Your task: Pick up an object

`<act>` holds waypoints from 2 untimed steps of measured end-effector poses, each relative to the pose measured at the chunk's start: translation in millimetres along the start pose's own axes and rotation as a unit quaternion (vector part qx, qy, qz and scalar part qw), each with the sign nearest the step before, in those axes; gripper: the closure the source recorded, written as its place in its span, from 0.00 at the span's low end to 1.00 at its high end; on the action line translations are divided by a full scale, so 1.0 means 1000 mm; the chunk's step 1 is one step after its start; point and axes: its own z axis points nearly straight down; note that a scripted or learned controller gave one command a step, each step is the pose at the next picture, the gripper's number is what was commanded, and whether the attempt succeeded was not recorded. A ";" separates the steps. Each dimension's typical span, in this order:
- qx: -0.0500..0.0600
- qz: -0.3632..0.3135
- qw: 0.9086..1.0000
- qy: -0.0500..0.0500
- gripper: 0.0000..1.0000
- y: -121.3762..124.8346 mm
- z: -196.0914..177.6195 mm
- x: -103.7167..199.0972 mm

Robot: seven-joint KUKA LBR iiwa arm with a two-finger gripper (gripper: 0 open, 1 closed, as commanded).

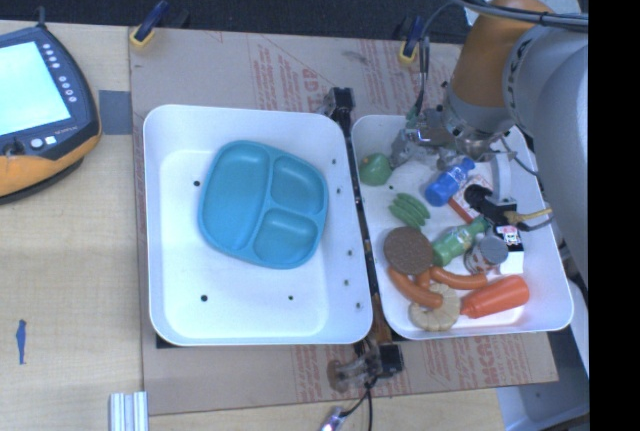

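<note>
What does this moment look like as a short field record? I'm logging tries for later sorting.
left bin: holds a blue divided plate
right bin: toy food pile, including a carrot, sausage, brown patty and blue bottle
gripper: low over the right bin's far end, near the blue bottle
held item: none visible
bench, left side: tablet

The claw (432,141) sits under the arm's wrist, its tips too small to read; the tablet (40,109) runs off the left edge.

Toys crowd the right bin (545,314); only a blue tray (264,203) occupies the left bin (165,219).
</note>
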 end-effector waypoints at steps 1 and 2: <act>0.003 -0.002 1.000 0.004 1.00 0.000 -0.009 0.003; 0.002 -0.001 1.000 0.000 0.00 0.000 -0.010 -0.001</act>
